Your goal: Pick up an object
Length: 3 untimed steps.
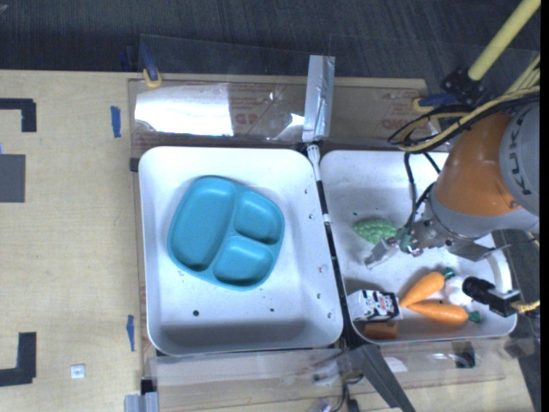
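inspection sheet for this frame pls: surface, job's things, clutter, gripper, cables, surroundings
Surface: two white bins side by side, left bin and right bin, on a wooden bench.
Job's things: in the right bin, green object, two carrots, small black-and-white item.
Clutter: blue divided plate in the left bin.
Gripper: gripper low over the right bin, just below the green object; nothing seen between its fingers.
Cables: black and yellow cables by the arm's base, upper right.
Surroundings: clear plastic sheet behind the bins; dark floor.

Grey arm (480, 183) reaches in, claw (386, 249) pointing left.
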Available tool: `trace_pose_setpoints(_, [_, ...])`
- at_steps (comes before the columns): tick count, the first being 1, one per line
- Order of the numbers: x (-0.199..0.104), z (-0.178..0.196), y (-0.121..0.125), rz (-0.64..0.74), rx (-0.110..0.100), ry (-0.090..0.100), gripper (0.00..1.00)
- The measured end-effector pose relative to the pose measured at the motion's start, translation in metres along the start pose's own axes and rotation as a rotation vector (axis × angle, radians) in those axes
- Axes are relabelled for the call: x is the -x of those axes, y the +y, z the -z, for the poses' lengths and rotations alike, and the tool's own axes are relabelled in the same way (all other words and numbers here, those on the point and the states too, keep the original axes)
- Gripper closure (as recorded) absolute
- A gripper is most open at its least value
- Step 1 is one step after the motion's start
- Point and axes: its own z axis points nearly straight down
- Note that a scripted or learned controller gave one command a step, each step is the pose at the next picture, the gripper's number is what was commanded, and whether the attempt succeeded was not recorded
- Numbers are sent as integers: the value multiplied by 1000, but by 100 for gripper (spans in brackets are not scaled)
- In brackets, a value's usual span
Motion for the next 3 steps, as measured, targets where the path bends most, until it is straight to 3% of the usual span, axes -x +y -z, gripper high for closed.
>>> trace_pose_setpoints(1, [11,-18,52,6,1,-1,0])
trace_pose_setpoints(2, [12,-7,53,6,6,-3,100])
trace_pose_setpoints(3, [-29,83,122,-61,5,0,100])
